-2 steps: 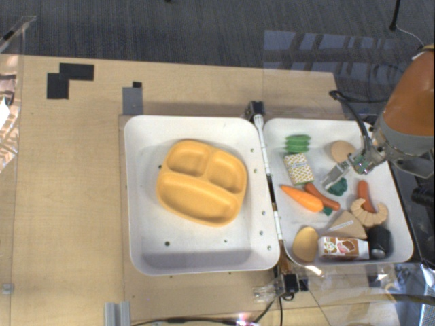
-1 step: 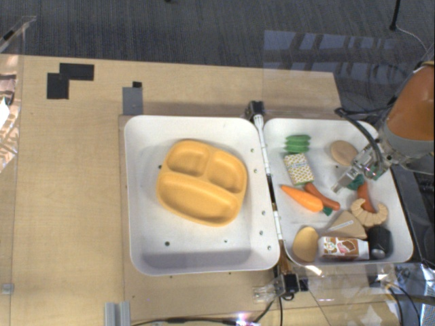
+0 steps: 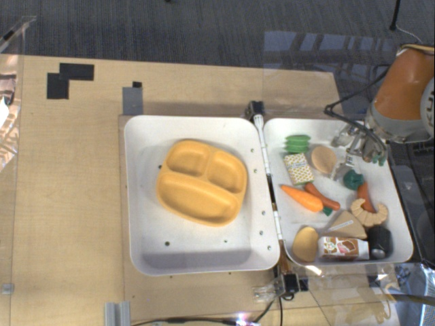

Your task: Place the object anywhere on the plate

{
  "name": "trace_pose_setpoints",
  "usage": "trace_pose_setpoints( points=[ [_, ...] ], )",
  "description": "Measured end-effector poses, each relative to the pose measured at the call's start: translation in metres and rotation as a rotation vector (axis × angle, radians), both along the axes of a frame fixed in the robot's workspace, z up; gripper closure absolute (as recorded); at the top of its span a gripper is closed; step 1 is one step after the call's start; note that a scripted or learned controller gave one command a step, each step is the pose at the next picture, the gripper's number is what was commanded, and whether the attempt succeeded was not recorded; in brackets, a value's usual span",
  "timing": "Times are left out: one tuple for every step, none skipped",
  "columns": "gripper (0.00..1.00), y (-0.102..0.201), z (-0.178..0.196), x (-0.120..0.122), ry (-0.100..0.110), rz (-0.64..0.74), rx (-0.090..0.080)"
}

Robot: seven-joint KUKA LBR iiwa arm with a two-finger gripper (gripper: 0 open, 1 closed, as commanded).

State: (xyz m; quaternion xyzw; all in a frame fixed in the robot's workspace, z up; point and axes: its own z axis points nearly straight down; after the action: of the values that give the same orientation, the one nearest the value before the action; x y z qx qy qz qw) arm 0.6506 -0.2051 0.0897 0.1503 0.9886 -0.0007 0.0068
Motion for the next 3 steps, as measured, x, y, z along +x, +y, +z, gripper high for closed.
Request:
trace_pose_setpoints(
  points=[
    [0.0, 0.0, 0.007, 0.004, -0.001, 0.394, -0.004],
    [0.0, 0.001, 0.041, -0.001, -0.002, 0.706, -0.008],
    [0.0, 0.002, 0.055, 0.022, -0.003, 1.063, -0.013]
  ],
)
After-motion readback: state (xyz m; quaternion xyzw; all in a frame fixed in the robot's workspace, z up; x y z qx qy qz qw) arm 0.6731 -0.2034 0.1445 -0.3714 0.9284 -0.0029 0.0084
